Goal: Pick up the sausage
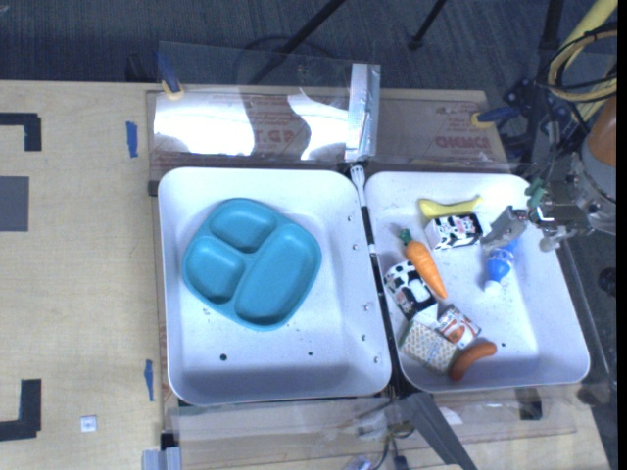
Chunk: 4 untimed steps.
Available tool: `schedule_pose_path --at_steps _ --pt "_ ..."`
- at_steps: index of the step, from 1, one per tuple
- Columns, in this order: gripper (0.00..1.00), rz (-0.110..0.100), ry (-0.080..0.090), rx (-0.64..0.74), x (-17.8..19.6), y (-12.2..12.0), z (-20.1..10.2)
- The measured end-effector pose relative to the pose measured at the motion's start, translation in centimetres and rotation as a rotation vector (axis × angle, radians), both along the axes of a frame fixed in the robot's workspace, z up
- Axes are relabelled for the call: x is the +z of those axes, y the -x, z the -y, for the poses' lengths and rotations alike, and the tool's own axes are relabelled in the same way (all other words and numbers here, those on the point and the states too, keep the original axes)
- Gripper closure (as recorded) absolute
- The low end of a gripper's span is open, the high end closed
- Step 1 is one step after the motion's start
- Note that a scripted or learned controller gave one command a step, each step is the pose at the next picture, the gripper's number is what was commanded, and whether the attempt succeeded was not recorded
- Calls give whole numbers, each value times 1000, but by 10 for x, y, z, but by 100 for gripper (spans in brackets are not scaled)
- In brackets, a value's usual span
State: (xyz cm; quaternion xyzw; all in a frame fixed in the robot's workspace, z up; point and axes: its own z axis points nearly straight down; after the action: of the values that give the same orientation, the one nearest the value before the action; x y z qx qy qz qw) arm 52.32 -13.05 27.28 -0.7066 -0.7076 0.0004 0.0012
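1. The sausage (472, 358), a short, glossy reddish-brown curved link, is lying at the lower middle of the right bin (558, 346).
2. The gripper (534, 225) is hovering at the right; whether it is grasping anything I cannot tell.

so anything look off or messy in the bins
Nothing spilled or damaged. The right bin is cluttered: the sausage lies in a pile at its near edge, touching a small can and a patterned packet.

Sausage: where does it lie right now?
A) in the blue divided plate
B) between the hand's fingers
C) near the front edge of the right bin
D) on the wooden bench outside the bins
C: the sausage lies in the right bin near its front edge, beside a small packet, far from the hand.
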Motion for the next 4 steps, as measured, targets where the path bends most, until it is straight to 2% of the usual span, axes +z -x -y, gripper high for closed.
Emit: schedule_pose_path --at_steps 1,2,4 --pt "100 2 1 -1 10 -1 0" --pt "100 3 2 -39 162 5 -62" --pt "100 10 6 -31 183 2 -65"
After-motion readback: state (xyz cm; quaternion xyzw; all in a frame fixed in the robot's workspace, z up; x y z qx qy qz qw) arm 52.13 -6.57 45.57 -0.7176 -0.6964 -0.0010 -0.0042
